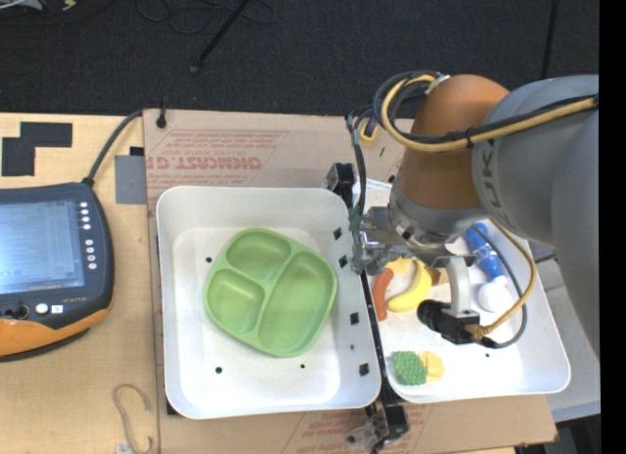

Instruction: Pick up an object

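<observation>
Wrist low over right bin [548, 369], presumably reaching for yellow toy [411, 289] beside orange piece [382, 296]; jaws [416, 271] hidden beneath arm, state impossible to tell; green plate [271, 291] left of that bin.

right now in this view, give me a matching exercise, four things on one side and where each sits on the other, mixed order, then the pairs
Things:
1. green divided plate
2. green bumpy object
3. handheld screen pendant
4. blue object

Places:
A. right bin, near its front edge
B. on the bench, left of both bins
C. left bin
D. right bin, beside the arm's wrist

Pairs: 1-C, 2-A, 3-B, 4-D
</observation>
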Tool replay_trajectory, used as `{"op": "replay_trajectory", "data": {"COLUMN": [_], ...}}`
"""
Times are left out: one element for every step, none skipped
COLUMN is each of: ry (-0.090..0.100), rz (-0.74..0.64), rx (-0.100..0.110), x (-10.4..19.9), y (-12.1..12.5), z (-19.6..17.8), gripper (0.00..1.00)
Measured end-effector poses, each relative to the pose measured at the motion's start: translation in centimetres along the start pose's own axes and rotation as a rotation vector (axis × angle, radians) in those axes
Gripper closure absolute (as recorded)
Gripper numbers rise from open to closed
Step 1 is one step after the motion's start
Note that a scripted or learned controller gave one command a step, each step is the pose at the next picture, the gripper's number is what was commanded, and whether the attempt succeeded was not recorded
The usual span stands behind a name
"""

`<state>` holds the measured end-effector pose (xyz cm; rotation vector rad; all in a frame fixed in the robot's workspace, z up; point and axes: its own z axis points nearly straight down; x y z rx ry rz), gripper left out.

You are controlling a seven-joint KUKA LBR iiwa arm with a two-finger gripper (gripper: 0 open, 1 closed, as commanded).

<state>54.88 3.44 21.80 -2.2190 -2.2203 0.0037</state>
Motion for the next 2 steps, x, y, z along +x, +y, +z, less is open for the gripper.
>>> {"op": "replay_trajectory", "data": {"ry": [0.001, -0.001], "rz": [-0.001, 0.001], "rx": [-0.001, 0.001], "x": [0.20, -0.26], "y": [-0.29, -0.55], "z": [-1.99, -1.60], "gripper": [1.00, 1.00]}}
